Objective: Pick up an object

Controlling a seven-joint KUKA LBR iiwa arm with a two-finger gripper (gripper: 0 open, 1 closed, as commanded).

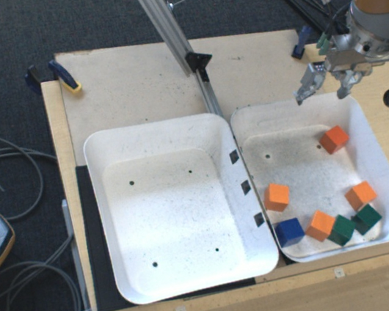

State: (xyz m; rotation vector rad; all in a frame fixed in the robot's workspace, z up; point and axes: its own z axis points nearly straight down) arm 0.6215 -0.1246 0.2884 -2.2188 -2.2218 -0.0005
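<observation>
The right white bin (374,157) holds several small cubes. An orange-red cube (334,139) lies near its far right. An orange cube (278,196) sits at mid-left. Along the near edge sit a blue cube (290,231), an orange cube (320,226), two dark green cubes (340,230) (368,218) and another orange cube (360,195). My gripper (324,90) hangs above the bin's far rim, open, with nothing between its fingers. It is up and slightly right of the orange-red cube.
The left white bin (107,166) sits beside the right one, divided by a rim with black clips (245,187). A metal pole (171,32) rises from the bench behind the bins. Blue clamps (65,75) (300,47) grip the bench's far edge. Cables lie on the floor at left.
</observation>
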